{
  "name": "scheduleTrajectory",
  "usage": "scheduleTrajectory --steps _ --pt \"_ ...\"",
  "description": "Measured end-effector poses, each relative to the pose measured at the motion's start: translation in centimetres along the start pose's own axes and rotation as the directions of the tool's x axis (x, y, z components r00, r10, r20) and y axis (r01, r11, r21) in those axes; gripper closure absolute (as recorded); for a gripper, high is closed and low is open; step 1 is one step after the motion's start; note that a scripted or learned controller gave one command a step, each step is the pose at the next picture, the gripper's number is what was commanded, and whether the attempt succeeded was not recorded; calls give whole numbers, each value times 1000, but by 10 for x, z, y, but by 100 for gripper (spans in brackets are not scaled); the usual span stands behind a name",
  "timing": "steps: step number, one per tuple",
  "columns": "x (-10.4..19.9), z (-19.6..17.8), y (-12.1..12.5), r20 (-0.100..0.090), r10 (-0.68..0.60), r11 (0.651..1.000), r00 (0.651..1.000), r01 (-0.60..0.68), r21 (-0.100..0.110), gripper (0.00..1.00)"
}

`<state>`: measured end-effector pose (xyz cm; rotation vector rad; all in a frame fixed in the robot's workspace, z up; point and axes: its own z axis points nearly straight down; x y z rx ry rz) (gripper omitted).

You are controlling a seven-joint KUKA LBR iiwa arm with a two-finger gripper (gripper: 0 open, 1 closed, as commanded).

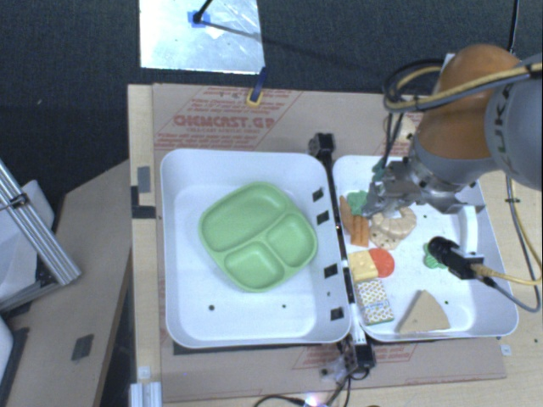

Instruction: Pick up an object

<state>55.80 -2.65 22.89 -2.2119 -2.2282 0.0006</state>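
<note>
My gripper (379, 203) reaches down into the right bin (488, 308), over a cluster of toy food near the bin's left wall. Below it lie an orange carrot-like stick (354, 224), a green piece (357, 200) and a pale round cookie (397, 225). Nearer the front sit a red disc (383, 264), a yellow cheese block (363, 266), a speckled cracker (374, 301) and a tan wedge (423, 314). The arm hides the fingertips.
The left bin (187, 303) holds a green divided plate (257, 236). A small green piece (431, 259) lies at the right bin's middle. A black divider with clips (333, 227) runs between the bins. Cardboard (221, 117) lies under both.
</note>
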Motion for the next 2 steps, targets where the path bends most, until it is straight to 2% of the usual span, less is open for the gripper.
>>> scheduleTrajectory --steps 1,2 --pt "46 12 -29 -1 -1 1000 1000 1 1 100" --pt "80 14 -37 0 -1 1000 1000 1 -1 100"
